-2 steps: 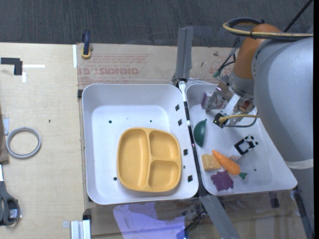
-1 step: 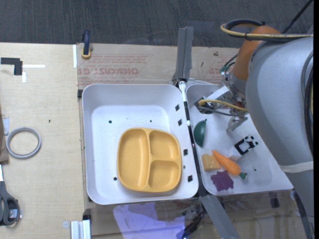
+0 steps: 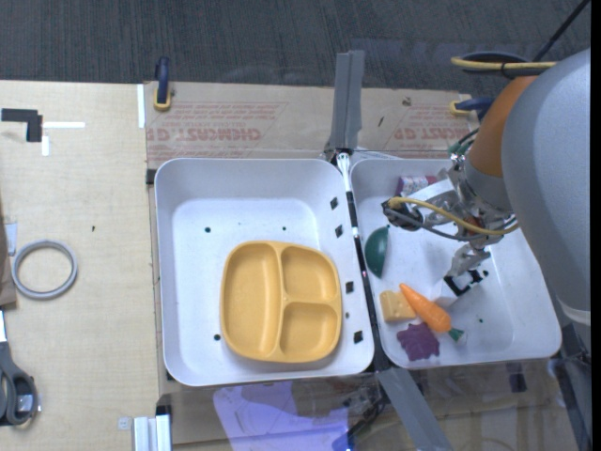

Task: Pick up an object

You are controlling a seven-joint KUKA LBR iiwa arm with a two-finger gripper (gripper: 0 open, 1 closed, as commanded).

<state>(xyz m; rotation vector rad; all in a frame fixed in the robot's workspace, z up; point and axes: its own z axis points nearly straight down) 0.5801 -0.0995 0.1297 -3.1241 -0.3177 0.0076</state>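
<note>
Over right bin [image 3: 526,336], gripper [image 3: 467,275] being held above carrot [image 3: 425,308]; finger state cannot be told. Descent being advised centred on carrot, clear of purple piece [image 3: 418,343].

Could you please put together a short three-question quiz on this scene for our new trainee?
1. True or false: the yellow divided plate lies in the left bin.
2. Which item lies closest to the carrot in the right bin? A) the tape ring B) the purple piece C) the blue-handled clamp
3. Fill in: the dark green object rests against the ___ wall of the right bin, as the camera sees it.

Key:
1. True.
2. B; the purple piece sits just below the carrot, while the tape ring and clamp are outside the bins.
3. Left, the wall beside the other bin.

The gripper hangs over the right bin.
</note>
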